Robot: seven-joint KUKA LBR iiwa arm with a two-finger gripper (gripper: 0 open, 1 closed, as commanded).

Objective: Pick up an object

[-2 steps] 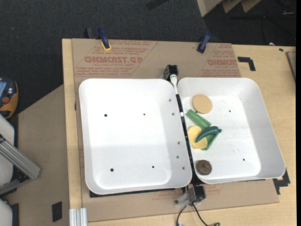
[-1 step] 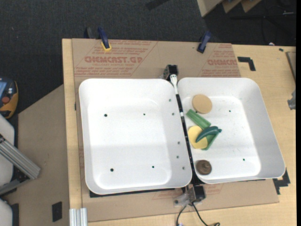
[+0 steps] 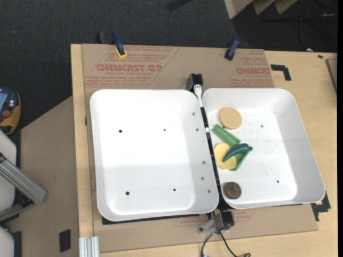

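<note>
- Objects for picking (image 3: 229,153): five small toy pieces grouped in the left part of the right-hand bin, close to the seam between the two bins, right of frame centre.
- Flat tan bench board with red lettering (image 3: 134,66): spans most of the frame, set on dark carpet, carrying both bins.
- Shallow white plastic bin on the left (image 3: 144,154): fills the middle-left of the frame, marked with four small dark dots on its floor.
- Shallow white plastic bin on the right (image 3: 278,143): touching the left bin along one edge, floor lightly speckled with dark flecks.
- Light green elongated block (image 3: 225,134): lying at a slant, running from upper left to lower right, just below the tan disc.
- Dark green curved piece (image 3: 238,151): resting across the yellow piece, its upper end near the lower end of the light green block.
- Flat round tan disc (image 3: 230,118): uppermost of the group, lying flat, just apart from the light green block.
- Yellow rounded piece (image 3: 222,155): partly covered by the dark green curved piece, very close to the bin's left wall.
- Small dark brown round piece (image 3: 231,190): lowest of the group, lying alone near the bin's lower left corner, apart from the yellow piece.
- Blue clamp with a yellow tip (image 3: 118,45): on the board's upper edge, upper left.
- Blue clamp (image 3: 232,47): on the same edge, upper right of centre.
- End effector state: cannot tell.
</note>
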